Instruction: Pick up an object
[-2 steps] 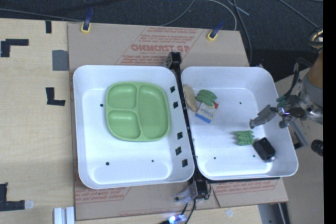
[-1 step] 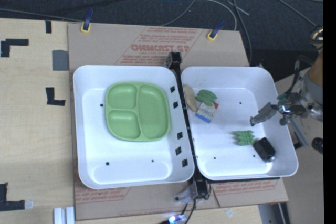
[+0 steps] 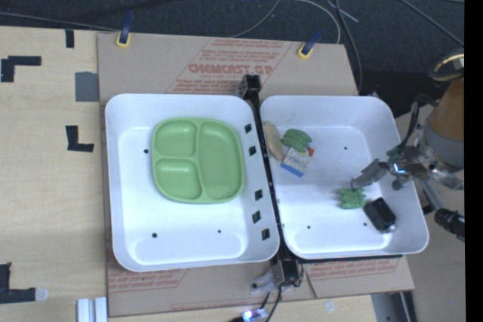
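Camera view: the two-finger gripper point(image 3: 367, 179) hangs with fingers spread, grasping nothing, low in the right white bin point(image 3: 332, 105) just beside a small green leafy toy point(image 3: 351, 197) and a black block point(image 3: 379, 213) near the bin's right wall.
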You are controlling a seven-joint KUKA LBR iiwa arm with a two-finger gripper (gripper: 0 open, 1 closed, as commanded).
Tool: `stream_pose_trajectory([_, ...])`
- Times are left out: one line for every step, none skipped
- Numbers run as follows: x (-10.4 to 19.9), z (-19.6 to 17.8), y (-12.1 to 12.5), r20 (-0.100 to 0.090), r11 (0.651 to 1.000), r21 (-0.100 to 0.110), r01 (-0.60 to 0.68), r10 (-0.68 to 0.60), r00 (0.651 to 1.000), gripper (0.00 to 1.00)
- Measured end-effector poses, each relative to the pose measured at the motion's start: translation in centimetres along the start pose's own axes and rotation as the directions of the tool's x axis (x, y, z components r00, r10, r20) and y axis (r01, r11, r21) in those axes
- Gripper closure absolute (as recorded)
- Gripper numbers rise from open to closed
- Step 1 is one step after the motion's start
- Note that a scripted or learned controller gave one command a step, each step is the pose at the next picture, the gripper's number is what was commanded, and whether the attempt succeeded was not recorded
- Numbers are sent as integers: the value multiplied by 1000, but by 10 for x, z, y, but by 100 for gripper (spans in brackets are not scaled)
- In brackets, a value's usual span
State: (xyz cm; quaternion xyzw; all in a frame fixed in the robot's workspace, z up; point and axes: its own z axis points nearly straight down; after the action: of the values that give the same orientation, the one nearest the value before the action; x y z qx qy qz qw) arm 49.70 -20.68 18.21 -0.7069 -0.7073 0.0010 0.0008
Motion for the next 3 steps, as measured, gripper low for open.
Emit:
stream_pose_trajectory([0, 46, 6, -1, 1000, 2, 0, 0, 1000, 0])
stream_pose_trajectory([0, 98, 6, 1, 1000, -2, 1, -1, 1000, 0])
stream_pose_trajectory([0, 85, 7, 2, 1000, -4, 0, 0, 1000, 100])
